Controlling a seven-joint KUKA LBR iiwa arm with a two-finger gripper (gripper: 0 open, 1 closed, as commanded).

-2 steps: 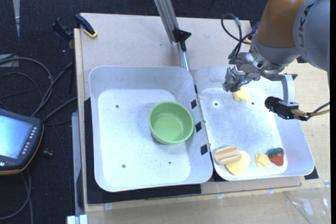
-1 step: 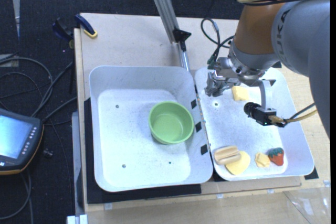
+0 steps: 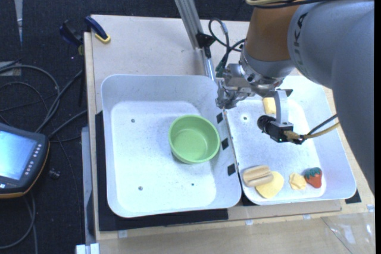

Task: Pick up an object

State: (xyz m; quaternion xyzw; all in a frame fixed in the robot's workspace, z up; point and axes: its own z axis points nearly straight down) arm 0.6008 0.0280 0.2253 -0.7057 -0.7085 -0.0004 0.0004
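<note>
Camera view | claw (image 3: 229, 99) grip unclear | green bowl (image 3: 194, 138) left bin | food toys (image 3: 280, 180) right bin

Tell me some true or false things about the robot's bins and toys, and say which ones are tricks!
1. The green bowl sits in the left bin. True.
2. The green bowl is full of toys. False: nothing is in it.
3. A strawberry lies near the front corner of the right bin. True.
4. The hot dog bun sits in the left bin. False: it is in the right bin, beside a yellow piece.
5. The arm's claw is over the middle of the left bin. False: it is over the edge where the two bins meet.
</note>
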